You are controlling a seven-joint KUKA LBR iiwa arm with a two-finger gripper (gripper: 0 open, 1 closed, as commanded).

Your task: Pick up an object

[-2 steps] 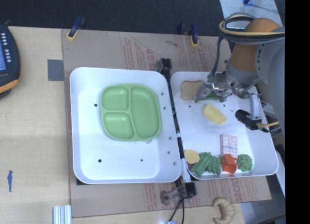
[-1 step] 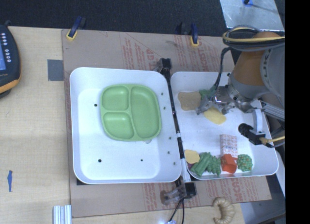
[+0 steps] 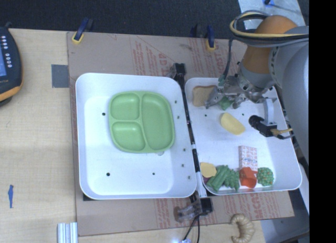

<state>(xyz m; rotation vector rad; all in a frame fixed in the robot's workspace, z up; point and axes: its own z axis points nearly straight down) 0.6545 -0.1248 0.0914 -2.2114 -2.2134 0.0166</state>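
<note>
My gripper [image 3: 222, 99] is low over the back of the right bin [image 3: 286, 152], reaching in from the right. A small green thing [image 3: 227, 102] shows right at its tip; whether it is held is unclear. A tan bread-like piece [image 3: 200, 96] lies just left of the gripper. A yellow rounded item [image 3: 232, 124] lies a little in front of it. Along the bin's front sit an orange-yellow piece [image 3: 208, 169], green beans [image 3: 223, 178], a red item [image 3: 248, 178], a green broccoli-like piece [image 3: 265, 176] and a small carton [image 3: 248, 158].
The left bin [image 3: 92, 147] holds a green divided plate [image 3: 142, 121]. A tan curled thing [image 3: 242, 228] lies on the bench in front of the bins. A handheld controller [image 3: 6, 63] rests at the far left. Clamps [image 3: 210, 38] hold the cardboard's back edge.
</note>
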